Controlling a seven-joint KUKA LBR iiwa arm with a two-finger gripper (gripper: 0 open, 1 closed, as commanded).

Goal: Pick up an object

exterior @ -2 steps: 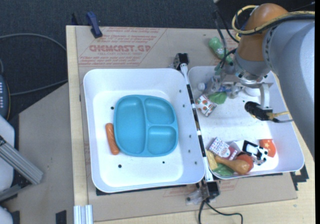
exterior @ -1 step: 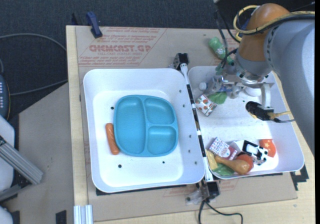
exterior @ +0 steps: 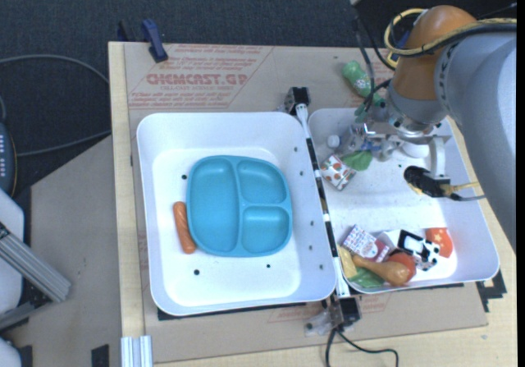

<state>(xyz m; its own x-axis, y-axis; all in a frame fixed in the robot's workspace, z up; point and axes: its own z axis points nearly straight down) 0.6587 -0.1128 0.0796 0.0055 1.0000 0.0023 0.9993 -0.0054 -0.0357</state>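
Pincer [exterior: 363, 144] is reaching down at the far end of the right bin [exterior: 484, 263], just above a green object [exterior: 358, 160] that is lying beside a small red-and-white carton [exterior: 335, 172]; whether it is clenched or released, I cannot tell from this angle. Risk as I am judging it: carton and bin wall are crowding the green piece, so a closing grip may be nudging it aside or catching the carton instead, while the remaining toys are sitting clustered at the near end.

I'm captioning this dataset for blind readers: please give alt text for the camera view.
The grey arm's gripper hangs over the right bin, above a green item, with toy foods piled at the bin's near edge. The left bin holds a blue divided plate and an orange sausage.
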